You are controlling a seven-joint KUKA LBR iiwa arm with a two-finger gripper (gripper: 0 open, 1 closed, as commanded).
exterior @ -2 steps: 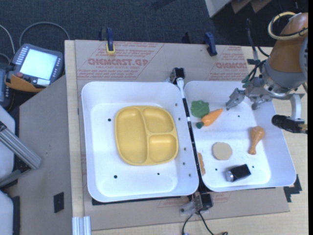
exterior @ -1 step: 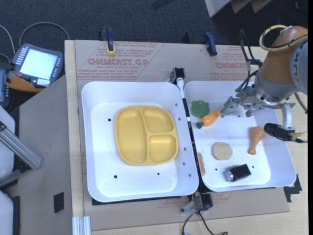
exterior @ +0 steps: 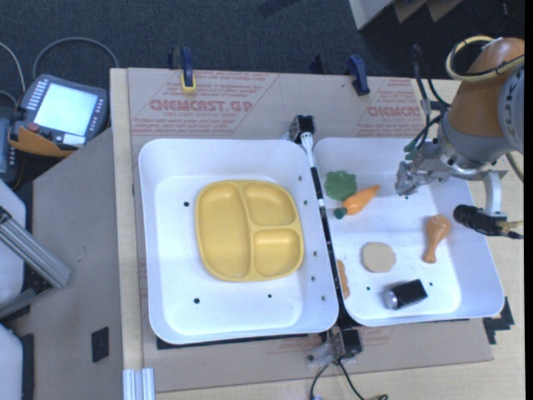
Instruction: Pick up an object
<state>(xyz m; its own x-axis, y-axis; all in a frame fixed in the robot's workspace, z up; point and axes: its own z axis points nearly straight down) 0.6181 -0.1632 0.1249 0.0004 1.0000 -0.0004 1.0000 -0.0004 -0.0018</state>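
A cardboard-topped bench (exterior: 250,90) on dark carpet (exterior: 166,15) bears two bins — the left one (exterior: 158,223) holds a yellow tray (exterior: 248,228). The gripper (exterior: 410,182) hovers over the right bin's (exterior: 475,290) far edge near a carrot (exterior: 361,200) — its grip can't be told.

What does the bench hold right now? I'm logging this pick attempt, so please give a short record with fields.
left bin: yellow divided plate
right bin: green toy, carrot, drumstick, round cookie, dark can
gripper: over the right bin's upper part, right of the carrot
held: nothing seen between the fingers
fingers open or shut: cannot tell
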